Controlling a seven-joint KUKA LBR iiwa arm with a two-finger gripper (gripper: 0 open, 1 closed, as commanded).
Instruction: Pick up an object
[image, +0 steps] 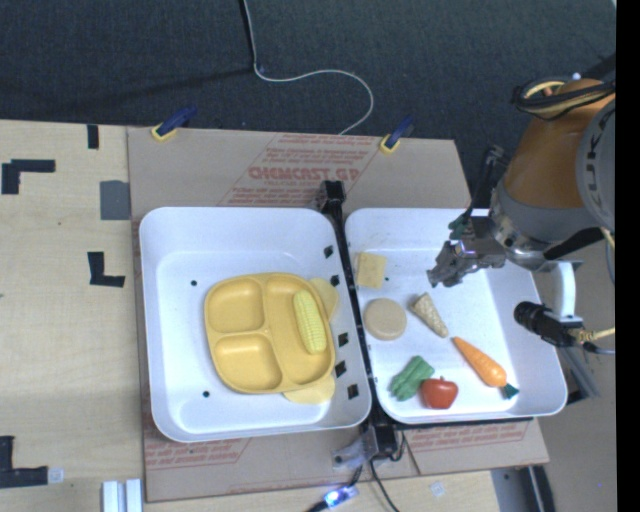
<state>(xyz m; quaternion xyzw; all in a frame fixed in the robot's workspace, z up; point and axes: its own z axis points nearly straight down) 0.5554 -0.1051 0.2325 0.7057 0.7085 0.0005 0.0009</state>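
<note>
One wedge (431, 315) just below the tool (447, 272), tip pointing up-left, long axis diagonal; tool opening indiscernible.

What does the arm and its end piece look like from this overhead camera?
The arm is bulky, with an orange band and grey housing. A dark, blocky gripper sits at its tip, all black metal. A black cylindrical part with a thin cable pokes out beside the wrist.

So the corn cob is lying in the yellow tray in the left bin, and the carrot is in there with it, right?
Not quite. The camera view shows the corn cob in the yellow tray in the left bin, but the carrot lies in the right bin, beside the tomato.
</note>
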